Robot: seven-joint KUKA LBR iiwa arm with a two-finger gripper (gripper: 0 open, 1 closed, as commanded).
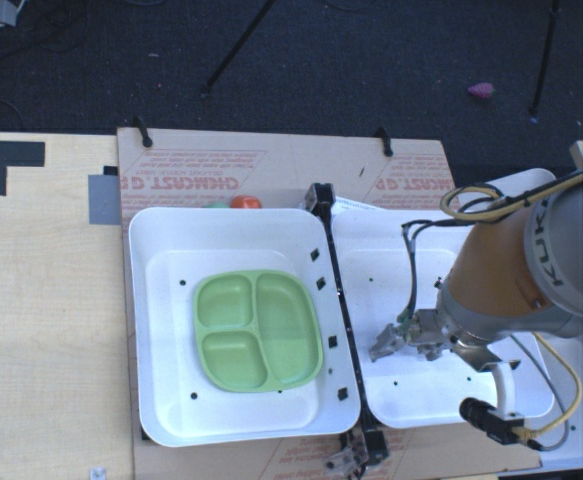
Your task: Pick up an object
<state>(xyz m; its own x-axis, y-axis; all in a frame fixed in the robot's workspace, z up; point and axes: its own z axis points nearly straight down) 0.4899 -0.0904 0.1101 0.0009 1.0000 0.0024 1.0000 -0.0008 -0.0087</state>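
A light green divided plate (259, 330) lies flat in the middle of the left bin (161, 238). My gripper (396, 341) hangs low over the floor of the right bin (391, 408), near its left side, under the grey and orange wrist (501, 278). I see nothing in it, and the wrist hides part of it. A small orange-red object (246, 203) with a bit of green (216, 205) beside it peeks out just behind the left bin's far rim.
A black divider (336, 308) runs between the two bins. Cables (411, 258) loop from the wrist over the right bin, and a black fitting (491, 420) sits at its near right corner. Cardboard (271, 168) lies behind the bins and a wooden bench (41, 318) to the left.
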